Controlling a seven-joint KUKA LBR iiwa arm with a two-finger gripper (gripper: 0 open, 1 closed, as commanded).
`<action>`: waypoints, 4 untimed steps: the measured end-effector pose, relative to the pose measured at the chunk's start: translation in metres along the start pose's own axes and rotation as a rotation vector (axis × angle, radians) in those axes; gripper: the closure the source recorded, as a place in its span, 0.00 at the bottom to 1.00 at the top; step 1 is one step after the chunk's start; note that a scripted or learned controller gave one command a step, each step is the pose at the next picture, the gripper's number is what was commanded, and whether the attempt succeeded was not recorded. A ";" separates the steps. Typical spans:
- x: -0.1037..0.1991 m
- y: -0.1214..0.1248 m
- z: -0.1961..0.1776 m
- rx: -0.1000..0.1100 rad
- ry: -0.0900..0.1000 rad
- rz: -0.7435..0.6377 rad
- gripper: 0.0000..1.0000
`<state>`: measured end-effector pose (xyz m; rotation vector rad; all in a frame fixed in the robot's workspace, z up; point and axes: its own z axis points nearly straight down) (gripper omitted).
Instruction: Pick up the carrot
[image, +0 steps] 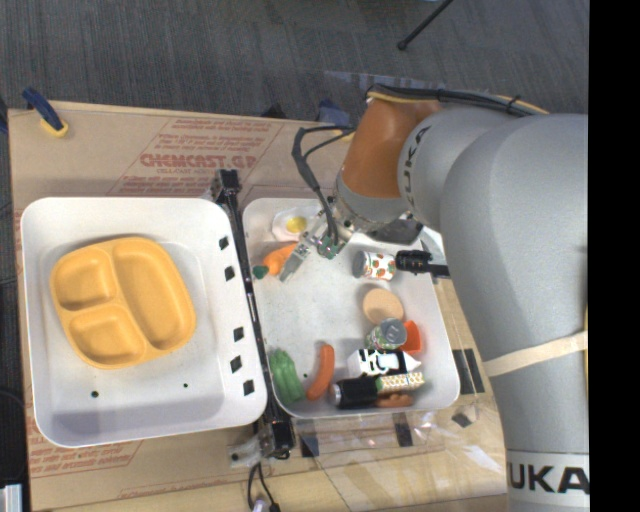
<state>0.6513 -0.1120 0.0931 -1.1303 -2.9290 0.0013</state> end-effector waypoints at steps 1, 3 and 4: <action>0.018 -0.004 0.002 0.005 0.006 0.609 0.00; -0.013 -0.026 0.002 0.005 0.003 1.055 0.00; -0.053 -0.049 0.004 0.006 0.017 1.081 0.00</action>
